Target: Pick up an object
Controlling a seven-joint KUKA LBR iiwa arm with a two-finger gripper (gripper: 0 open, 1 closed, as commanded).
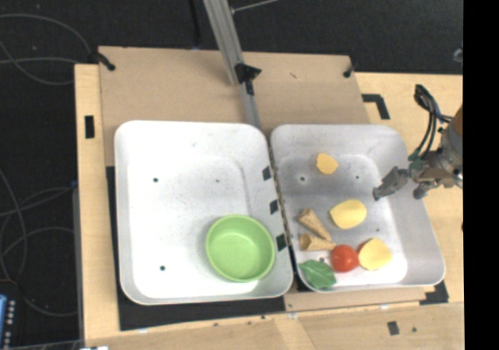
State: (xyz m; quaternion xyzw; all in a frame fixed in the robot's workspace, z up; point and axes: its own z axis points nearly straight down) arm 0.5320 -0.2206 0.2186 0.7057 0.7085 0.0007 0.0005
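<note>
The end effector (405, 183) hangs with fingers spread and nothing held over the right bin's (366, 138) right edge, near a yellow lemon-like piece (348, 213), while a green bowl (240, 248) sits in the left bin (171, 161).

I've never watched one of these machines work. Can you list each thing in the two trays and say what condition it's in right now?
Gripper: over the right bin's right side, holding nothing.
Green bowl: upright in the left bin, nothing in it.
Small yellow piece: lying loose in the right bin.
Yellow lemon: lying loose, mid-bin.
Two tan wedges: lying together.
Red tomato: resting between the green leaf and another yellow fruit.
</note>
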